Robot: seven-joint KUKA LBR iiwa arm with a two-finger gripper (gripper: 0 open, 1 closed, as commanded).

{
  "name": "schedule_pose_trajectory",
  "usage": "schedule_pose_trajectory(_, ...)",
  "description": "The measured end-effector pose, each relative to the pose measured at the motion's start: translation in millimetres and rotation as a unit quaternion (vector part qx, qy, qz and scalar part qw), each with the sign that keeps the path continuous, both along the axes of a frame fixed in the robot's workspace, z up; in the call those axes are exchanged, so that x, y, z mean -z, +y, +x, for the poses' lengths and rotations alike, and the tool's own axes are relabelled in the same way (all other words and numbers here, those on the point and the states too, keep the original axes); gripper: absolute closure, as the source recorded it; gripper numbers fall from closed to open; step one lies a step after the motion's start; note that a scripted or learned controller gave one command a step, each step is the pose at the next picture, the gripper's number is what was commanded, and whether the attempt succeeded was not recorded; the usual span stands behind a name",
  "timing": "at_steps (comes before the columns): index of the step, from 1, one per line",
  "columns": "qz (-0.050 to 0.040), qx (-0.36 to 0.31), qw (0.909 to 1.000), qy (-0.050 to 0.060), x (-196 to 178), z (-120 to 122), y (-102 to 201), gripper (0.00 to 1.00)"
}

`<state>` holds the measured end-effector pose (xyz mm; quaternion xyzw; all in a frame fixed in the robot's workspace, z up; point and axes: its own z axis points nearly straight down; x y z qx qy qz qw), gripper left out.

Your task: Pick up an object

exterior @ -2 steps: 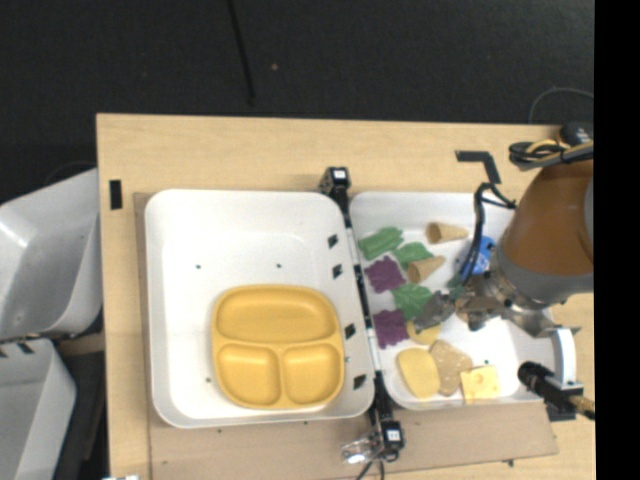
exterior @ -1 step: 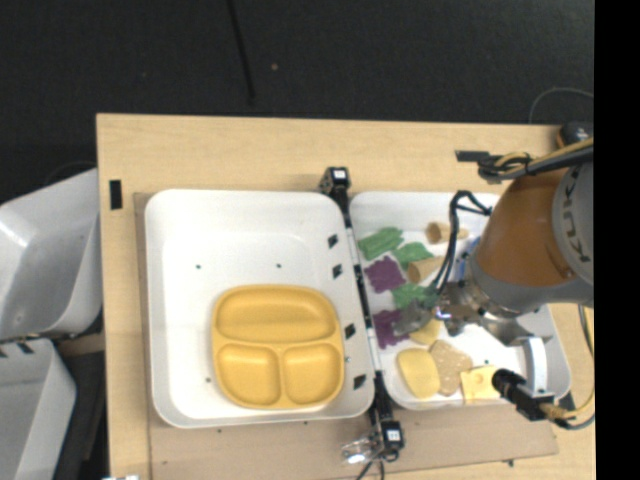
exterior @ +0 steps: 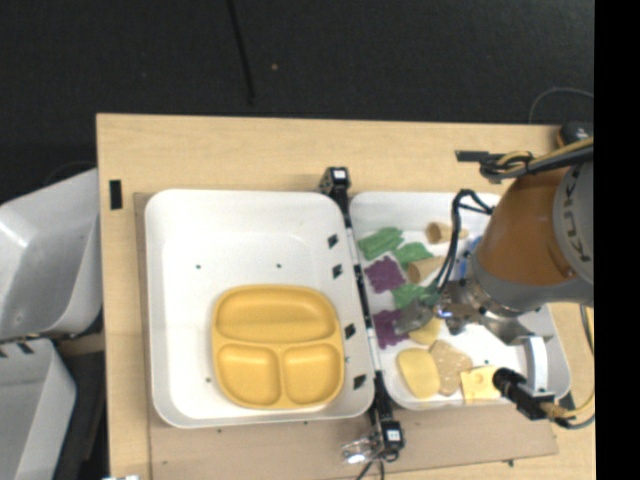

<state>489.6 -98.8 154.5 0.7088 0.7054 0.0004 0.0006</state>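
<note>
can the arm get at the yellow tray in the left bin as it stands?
Probably yes. The yellow tray lies alone in the left bin with nothing over it. The arm is over the right bin, so it must cross the divider first.

Yellow divided tray in left bin, arm over right bin's scraps, fingers seemingly hidden

Your yellow three-compartment plastic tray lies in the left shallow white bin; the right shallow white bin just beside it holds scattered small food-shaped pieces under the arm.
</note>
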Motion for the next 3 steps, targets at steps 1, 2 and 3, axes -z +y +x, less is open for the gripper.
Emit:
schedule_pose_trajectory(1, -0.0017, -0.001, 1.0, -0.002, 53, 1, 1, 0.0)
schedule_pose_trajectory(2, -0.0009, 0.001, 1.0, -0.003, 51, 2, 2, 0.0)
schedule_pose_trajectory(3, 0.0009, -0.006, 1.0, -0.005, -52, 2, 62, 0.0)
